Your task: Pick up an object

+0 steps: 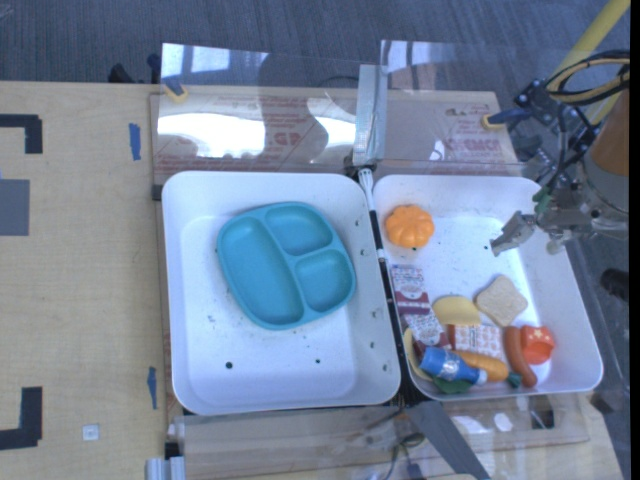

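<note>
So we're at the approach step here, nothing picked yet. The end effector (520, 230) hangs over the upper right part of the right bin (465, 193), close to its right wall, with nothing between its fingers. They look a bit spread, with a gap showing at the tips, so we'd call it open and empty-handed.

Candidates, all placed from the end effector:
- orange toy pumpkin (409, 226): off to its left at about the same height in the view, sitting alone on bare bin floor. It's round, so no real long axis, and any wrist angle would do.
- toast slice (502, 299): just below the end effector, lying flat, squarish, corners turned a bit diagonal.
- sausage (518, 356): further below, long axis running roughly up-down in the view, touching the red tomato-looking piece (537, 342) on its right.
- ketchup packets (409, 290): below and to the left, lying flat along the bin's left wall, long axis near vertical in the view.
- blue bottle (446, 365): lower left, lying on its side in the pile, pointing left-right-ish.

The left bin (190, 298) with the blue divided plate (288, 263) is well to the left.

Our guess is the toast is the closest target, but it's flat and would be a tough pinch. The pumpkin looks easier: slide left, centre over it, drop down, close.
</note>
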Controlling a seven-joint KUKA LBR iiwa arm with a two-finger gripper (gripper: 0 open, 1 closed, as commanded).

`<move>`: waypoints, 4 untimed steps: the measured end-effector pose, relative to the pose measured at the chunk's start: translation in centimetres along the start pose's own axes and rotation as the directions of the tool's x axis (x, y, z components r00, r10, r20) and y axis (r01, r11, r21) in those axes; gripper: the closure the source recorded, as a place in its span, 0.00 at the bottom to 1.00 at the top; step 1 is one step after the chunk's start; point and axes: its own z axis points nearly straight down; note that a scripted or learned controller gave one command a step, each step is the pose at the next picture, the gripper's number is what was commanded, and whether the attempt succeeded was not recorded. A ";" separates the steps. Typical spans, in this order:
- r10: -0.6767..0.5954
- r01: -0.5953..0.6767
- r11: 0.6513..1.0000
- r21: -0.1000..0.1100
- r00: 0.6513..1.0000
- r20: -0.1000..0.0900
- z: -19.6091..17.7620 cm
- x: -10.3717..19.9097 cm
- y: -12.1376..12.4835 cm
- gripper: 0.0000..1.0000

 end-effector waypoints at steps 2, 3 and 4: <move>-0.047 0.047 0.999 -0.004 0.999 0.001 9.3 7.9 8.3 0.00; -0.049 0.049 0.999 -0.006 0.999 0.002 11.3 7.4 3.3 0.00; -0.047 0.047 0.999 -0.010 0.999 0.003 10.2 7.4 3.4 1.00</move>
